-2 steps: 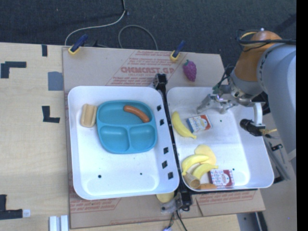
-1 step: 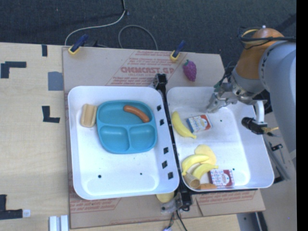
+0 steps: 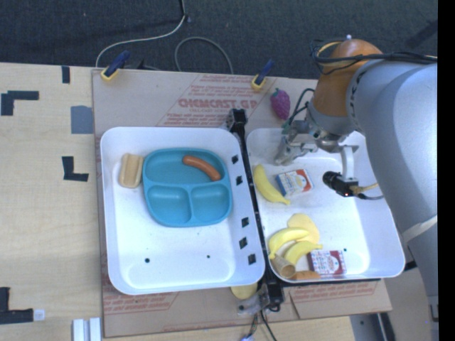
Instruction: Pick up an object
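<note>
My gripper (image 3: 286,155) hangs low over the far left part of the right bin (image 3: 387,244), on the grey arm with the orange band. Just in front of it lie a single yellow banana (image 3: 270,185) and a small white carton with blue and red print (image 3: 293,182); I see nothing in the gripper. Nearer the front of this bin sit a bunch of yellow bananas (image 3: 295,239), a red and white box (image 3: 327,263) and a small brown roll (image 3: 284,267).
The left bin (image 3: 117,261) holds a blue divided tray (image 3: 188,187) with a sausage (image 3: 202,166) on it and a bread slice (image 3: 130,170) beside it. A purple grape bunch (image 3: 280,104) lies on the cardboard behind the bins. Black clips (image 3: 245,222) line the divide.
</note>
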You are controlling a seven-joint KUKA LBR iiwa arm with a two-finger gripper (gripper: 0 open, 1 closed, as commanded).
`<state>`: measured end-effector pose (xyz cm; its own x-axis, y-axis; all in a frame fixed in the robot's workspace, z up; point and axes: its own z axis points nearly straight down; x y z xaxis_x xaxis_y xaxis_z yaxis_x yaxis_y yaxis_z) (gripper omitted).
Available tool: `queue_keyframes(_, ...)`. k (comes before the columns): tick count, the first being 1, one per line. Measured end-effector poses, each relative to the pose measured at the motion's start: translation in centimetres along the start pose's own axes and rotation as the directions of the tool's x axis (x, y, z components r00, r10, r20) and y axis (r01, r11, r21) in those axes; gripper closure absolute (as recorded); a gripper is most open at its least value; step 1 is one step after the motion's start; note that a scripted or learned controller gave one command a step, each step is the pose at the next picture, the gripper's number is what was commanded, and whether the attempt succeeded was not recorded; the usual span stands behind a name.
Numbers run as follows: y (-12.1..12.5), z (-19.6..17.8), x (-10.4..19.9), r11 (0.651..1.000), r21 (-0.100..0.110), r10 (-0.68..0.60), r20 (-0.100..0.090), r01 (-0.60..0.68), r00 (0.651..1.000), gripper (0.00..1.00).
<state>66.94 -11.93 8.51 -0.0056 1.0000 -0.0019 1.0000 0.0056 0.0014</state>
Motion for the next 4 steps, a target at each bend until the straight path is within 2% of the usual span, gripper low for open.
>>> queue_keyframes(1, 0.0, 0.0, -0.2, 1.000, -0.001, 0.003, -0.002, -0.003, 1.000, 0.00)
queue_keyframes(2, -2.0, -0.1, 2.4, 1.000, 0.000, 0.004, 0.000, -0.004, 1.000, 0.00)
queue_keyframes(3, -4.0, -0.1, 2.5, 1.000, -0.003, 0.005, 0.000, -0.005, 1.000, 0.00)
queue_keyframes(4, -4.3, -8.4, -1.0, 1.000, -0.005, 0.007, 0.001, -0.007, 1.000, 0.00)
